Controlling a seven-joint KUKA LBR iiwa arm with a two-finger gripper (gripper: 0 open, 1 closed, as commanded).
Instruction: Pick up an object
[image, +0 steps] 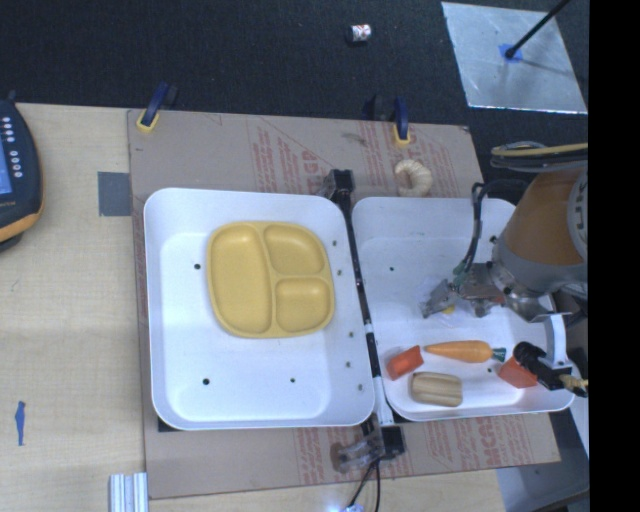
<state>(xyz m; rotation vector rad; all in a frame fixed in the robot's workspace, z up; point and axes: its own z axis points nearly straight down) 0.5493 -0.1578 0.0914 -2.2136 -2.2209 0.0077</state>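
In the right bin, along its front edge, lie an orange carrot, a small red piece, a tan rounded block and a red-orange piece. My gripper hovers just behind the carrot, over the bin's bare middle. It stands open and holds nothing. The grey arm with its orange band reaches in from the right and hides the bin's right side.
The left bin holds a yellow divided plate. A pale ring-shaped thing lies on the cardboard behind the right bin. Clamps pin the cardboard's far edge. A handheld controller rests at the far left.
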